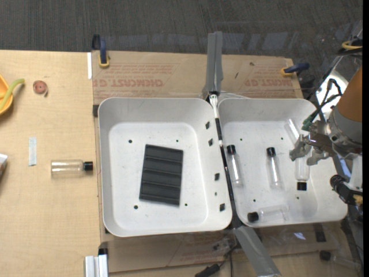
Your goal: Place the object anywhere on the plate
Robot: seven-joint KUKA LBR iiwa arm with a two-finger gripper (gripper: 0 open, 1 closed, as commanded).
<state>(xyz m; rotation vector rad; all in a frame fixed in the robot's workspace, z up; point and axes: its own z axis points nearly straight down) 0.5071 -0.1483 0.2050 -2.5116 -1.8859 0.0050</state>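
Four vials point(270, 214) in right bin point(323, 212); one dark plate point(161, 173) left.

Even, bright overhead light fills the scene. The white bins point(115, 154) glare slightly and hold soft shadows along their walls. Focus is fair, though grainy; the counter point(52, 212) looks evenly lit.

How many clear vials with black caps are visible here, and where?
5. Four are in the right bin: one by its left wall, one mid-bin, one at the front, one below the hand. The fifth lies on the bench, left of the bins.
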